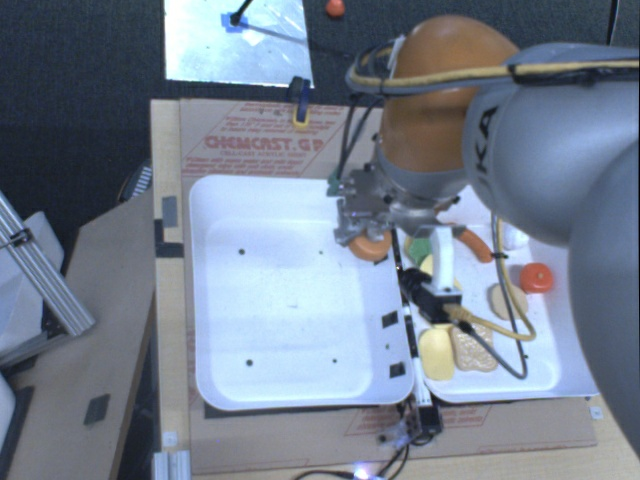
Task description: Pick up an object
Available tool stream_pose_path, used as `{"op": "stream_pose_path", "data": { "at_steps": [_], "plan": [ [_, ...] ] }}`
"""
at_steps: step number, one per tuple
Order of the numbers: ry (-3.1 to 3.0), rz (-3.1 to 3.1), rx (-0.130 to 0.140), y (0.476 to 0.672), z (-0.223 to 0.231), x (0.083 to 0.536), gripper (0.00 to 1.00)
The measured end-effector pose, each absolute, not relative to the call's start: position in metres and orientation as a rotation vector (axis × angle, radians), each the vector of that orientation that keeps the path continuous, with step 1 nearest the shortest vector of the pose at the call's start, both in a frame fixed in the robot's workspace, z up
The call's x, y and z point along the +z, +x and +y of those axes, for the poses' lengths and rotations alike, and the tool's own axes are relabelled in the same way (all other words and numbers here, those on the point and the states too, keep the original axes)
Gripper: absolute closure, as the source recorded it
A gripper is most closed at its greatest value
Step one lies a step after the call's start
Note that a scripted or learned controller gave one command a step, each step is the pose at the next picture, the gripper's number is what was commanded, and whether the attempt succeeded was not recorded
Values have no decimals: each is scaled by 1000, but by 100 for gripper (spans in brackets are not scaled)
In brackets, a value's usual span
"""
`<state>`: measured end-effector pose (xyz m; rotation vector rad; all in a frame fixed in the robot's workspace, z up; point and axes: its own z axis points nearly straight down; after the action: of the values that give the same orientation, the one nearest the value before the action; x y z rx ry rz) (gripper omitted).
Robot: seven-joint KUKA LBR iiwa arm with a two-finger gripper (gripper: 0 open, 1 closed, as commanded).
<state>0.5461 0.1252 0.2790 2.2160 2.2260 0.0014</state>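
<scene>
I see the gripper (366,230) low over the left bin's (285,308) right edge with an orange piece (371,249) just beneath it, though I cannot tell whether it grips it

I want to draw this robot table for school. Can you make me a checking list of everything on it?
Surface: two white bins side by side on a board; left bin bare with small dark dots.
Job's things: right bin holds a yellow piece, a tan piece, a red ball, an orange stick, a green bit.
Clutter: blue-yellow clip, shiny sheet.
Grippers: gripper at the bins' divide, an orange piece just under it; hold unclear.
Cables: black and yellow cable over right bin.
Surroundings: dark floor, small orange ball.
</scene>
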Motion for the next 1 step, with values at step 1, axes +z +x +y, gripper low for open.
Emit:
{"op": "stream_pose_path", "data": {
  "at_steps": [1],
  "plan": [
    [2222,2226,-4,484,137,233,100]
  ]
}}
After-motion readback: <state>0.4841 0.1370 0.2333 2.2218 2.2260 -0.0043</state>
